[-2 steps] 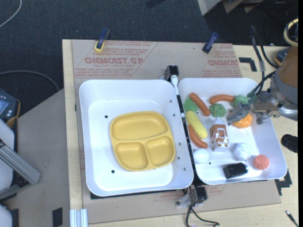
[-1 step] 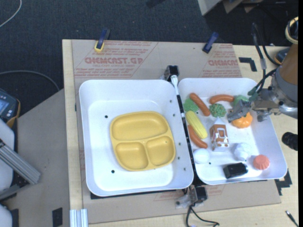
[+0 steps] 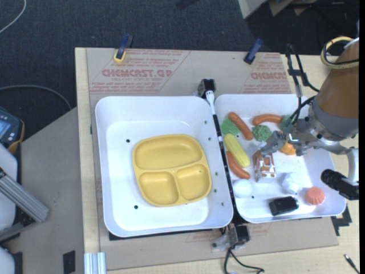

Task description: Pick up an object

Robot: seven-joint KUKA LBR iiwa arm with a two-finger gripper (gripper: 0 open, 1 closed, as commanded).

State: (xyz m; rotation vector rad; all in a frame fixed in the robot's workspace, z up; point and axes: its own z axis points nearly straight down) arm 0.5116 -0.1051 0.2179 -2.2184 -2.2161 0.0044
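Even, bright overhead light, slightly cool. The 2 white bins (image 3: 108,153) run near blown-out, faint glare on the yellow tray (image 3: 171,167). Soft, short shadows under the small items in the right bin. Dark floor (image 3: 68,10) on the far side loses detail. Overall soft, low-res focus; arm (image 3: 339,96) at right slightly blurred.

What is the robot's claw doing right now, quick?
Gripper: low in the right bin, among the toy food; open or closed cannot be told.
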